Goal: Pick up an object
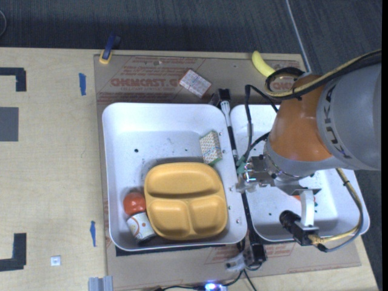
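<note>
Bins: two shallow white bins side by side; the left bin (115, 162) holds the loose things; the right bin (345, 223) sits under the arm.
Objects in left bin: three; one yellow moulded plastic tray with three compartments (185, 200) in the lower middle; one small patterned box (210, 146) just above the tray's upper right corner, tilted; one red-and-white rounded item (137, 214) touching the tray's left edge, partly hidden, kind unclear.
Arm: one grey arm with an orange band (297, 135) reaching in from the right, covering much of the right bin.
Gripper: the gripper (248, 177) hangs over the rims between the two bins, just right of the tray; whether its fingers are wide or narrow, cannot tell; nothing seen between them.
Surroundings: one yellow curved piece (262, 63) and one small printed card (194, 82) on the board above the bins; two blue tape marks (82, 83) at the left.
</note>
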Robot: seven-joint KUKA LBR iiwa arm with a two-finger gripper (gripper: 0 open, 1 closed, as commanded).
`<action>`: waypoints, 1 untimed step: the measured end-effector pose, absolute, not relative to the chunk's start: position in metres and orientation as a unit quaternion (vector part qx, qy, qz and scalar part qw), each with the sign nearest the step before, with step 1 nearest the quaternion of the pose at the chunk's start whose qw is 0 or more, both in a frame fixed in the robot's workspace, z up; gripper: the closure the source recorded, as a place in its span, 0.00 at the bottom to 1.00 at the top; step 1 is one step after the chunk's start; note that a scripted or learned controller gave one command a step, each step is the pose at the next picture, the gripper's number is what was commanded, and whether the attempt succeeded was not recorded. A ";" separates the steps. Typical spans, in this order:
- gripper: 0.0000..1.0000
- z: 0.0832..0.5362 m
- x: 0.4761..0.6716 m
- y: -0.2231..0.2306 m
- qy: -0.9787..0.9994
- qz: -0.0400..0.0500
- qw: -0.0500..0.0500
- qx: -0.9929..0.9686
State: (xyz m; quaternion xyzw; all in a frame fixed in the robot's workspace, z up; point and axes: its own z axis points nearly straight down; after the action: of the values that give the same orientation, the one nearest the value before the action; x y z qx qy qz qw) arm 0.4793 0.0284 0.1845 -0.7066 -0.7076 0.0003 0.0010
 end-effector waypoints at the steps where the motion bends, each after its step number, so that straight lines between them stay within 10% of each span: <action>1: 1.00 0.185 0.479 -0.038 -0.707 0.000 0.000 -0.707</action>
State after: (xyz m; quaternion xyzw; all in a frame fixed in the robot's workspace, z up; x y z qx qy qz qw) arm 0.4793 -0.0380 0.1846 -0.7073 -0.7069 0.0003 0.0003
